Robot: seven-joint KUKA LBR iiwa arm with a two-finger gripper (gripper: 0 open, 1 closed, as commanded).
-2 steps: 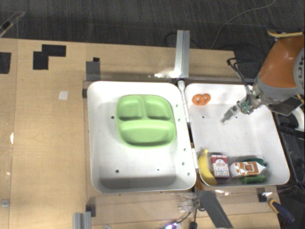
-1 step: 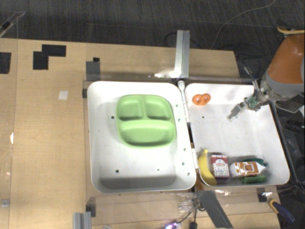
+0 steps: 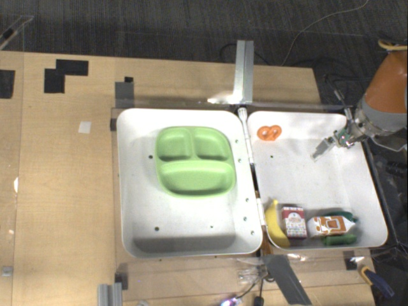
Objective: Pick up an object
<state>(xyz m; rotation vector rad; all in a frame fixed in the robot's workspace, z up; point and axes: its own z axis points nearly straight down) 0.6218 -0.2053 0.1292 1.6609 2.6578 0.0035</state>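
Observation:
In the right bin [image 3: 357, 183] an orange pretzel-shaped piece [image 3: 269, 132] lies near the back left corner. Along the front wall a yellow banana [image 3: 274, 225] lies next to a small red and white carton [image 3: 292, 222], an orange and white carton [image 3: 329, 224] and a green item [image 3: 339, 239]. My gripper [image 3: 323, 147] reaches in from the right, low over the bare back part of the right bin. It is to the right of the pretzel piece and well behind the cartons, and I see nothing held in it.
A green divided plate [image 3: 194, 160] sits in the left bin [image 3: 137, 190]. A metal post [image 3: 244, 69] stands behind the wall between the bins. The arm's orange band [image 3: 390, 85] is at the right edge, and cables [image 3: 319, 18] run across the dark floor behind.

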